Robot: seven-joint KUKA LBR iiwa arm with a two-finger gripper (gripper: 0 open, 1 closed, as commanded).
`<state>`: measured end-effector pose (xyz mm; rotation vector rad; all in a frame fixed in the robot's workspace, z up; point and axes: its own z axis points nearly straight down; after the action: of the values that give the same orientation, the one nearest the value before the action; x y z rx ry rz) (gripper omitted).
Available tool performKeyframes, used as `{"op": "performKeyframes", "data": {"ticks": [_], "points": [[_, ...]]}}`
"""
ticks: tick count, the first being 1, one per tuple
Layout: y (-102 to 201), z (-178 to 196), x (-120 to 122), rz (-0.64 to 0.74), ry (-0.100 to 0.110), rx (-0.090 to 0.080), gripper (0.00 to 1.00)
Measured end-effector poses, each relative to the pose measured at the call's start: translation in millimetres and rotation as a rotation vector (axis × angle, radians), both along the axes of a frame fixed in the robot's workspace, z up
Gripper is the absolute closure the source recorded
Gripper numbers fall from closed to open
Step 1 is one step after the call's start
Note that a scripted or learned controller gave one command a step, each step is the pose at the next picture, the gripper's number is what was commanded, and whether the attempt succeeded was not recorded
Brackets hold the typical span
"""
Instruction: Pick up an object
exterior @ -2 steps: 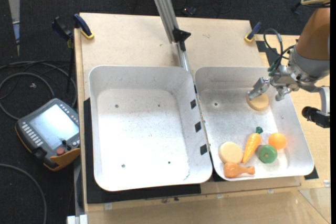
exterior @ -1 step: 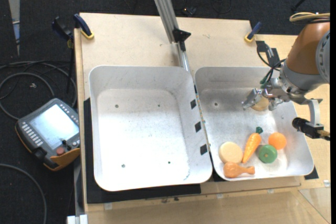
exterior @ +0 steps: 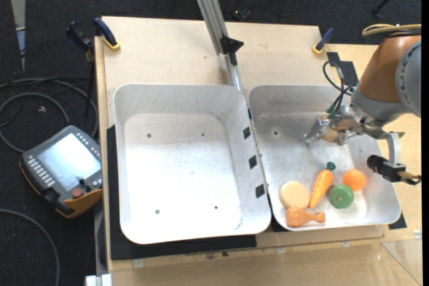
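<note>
We count two white bins. Inside the right bin lie five toy foods: one carrot, one orange, one green fruit, one cream disc and one drumstick.

I can read no text, label, brand or number from here. The teach pendant on the floor off the worktop's left edge has a lit screen, but whatever it displays is too washed out to make out.

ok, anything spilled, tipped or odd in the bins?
Nothing stands out. The orange carrot toy, green round toy, orange ball, cream disc and orange drumstick-shaped toy lie clustered inside the right white bin.
</note>
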<state>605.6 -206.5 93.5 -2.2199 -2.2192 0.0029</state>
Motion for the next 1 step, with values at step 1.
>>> {"op": "performKeyframes", "data": {"ticks": [1], "points": [[-0.3,12.3,1.4,0.001,-0.005,-0.002,1.0]]}}
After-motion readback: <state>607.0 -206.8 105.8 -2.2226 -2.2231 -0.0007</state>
